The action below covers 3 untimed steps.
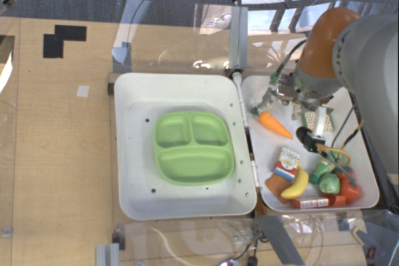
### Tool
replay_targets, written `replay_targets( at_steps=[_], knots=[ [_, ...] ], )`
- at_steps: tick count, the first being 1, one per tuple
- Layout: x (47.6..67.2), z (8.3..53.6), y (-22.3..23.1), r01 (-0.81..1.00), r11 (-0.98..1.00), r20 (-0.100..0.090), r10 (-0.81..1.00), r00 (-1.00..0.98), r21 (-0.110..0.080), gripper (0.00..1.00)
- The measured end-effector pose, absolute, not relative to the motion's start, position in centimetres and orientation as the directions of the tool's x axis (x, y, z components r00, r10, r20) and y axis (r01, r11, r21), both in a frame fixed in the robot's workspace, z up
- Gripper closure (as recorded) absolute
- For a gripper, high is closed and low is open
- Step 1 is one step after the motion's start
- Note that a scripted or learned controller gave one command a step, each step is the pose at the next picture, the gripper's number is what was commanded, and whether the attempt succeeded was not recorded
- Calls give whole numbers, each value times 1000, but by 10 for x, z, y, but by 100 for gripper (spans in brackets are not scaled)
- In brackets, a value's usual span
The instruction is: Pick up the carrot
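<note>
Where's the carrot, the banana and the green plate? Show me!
carrot [275, 124], camera view, middle of its orange body.
banana [297, 184], camera view, middle of its yellow curve.
green plate [194, 166], camera view, floor of its big front compartment.

Left bin [131, 152]: open white floor all round the green divided plate [194, 147].
Right bin [371, 193], near end: crowded with a banana [297, 185], a small carton [287, 162] and red and green pieces.
Carrot [274, 123]: bare floor on its left and near sides.
Above the carrot: the gripper [293, 103] and wrist crowd it, seemingly just apart.
Between bins: raised rims.
</note>
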<state>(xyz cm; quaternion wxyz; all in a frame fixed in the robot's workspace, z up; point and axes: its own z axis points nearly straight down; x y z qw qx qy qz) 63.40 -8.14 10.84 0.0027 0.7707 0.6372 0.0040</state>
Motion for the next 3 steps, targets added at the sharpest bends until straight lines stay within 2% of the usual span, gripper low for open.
replay_targets(
  at_steps=[1, 2, 3],
  knots=[
    [614, 102, -78, 977, -208, 12, 978, 207, 39, 0],
    [617, 115, -76, 977, -208, 16, 978, 207, 48, 100],
    [617, 115, -76, 977, -208, 16, 978, 207, 47, 0]
  ],
)
